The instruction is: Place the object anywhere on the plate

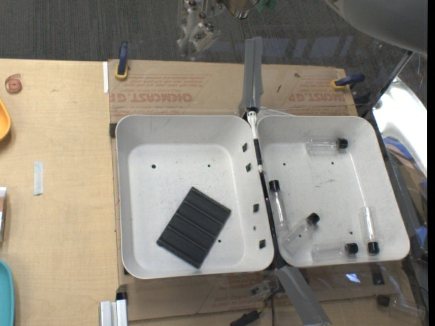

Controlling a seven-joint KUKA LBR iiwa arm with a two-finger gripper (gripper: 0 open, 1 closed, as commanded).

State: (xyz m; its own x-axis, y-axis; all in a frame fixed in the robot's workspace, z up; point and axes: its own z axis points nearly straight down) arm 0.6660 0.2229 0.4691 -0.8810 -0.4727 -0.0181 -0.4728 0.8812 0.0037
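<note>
The table [61,250] carries two white bins; the arm [380,9] enters from the upper right corner, high above them, with the claw [198,20] reaching left beyond the far edge of the bins. I cannot tell how the claw stands. The left bin [136,134] lies below the claw, the right bin [367,148] below and to its right. The dark ribbed plate [195,226] lies tilted in the left bin, well below the claw. Several clear tubes with black caps [325,145] lie in the right bin, apart from the plate.
</note>
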